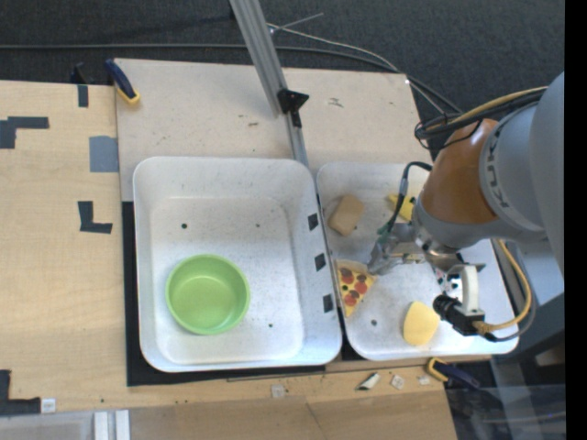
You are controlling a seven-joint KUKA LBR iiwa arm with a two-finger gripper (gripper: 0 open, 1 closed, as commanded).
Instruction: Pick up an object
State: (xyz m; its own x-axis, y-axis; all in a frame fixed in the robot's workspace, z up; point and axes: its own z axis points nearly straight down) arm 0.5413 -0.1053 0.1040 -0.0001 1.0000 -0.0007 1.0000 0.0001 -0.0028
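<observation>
camera view shows no readable writing; gripper [383, 257], grasp state unclear, hovers beside pizza slice [352, 285].

The arm [537, 168] is built of smooth, rounded grey segments, with a broad orange band [459, 191] wrapping the section above the wrist. Black and yellow cables [514, 287] loop along its side. Behind the jaws, the gripper [381, 255] is dull grey metal, with a small white-and-black block [459, 291] mounted nearby.

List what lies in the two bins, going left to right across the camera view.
Green bowl → pizza slice → yellow lump. The tan block and the gripper overlap these in the order, so both are left out.
</observation>
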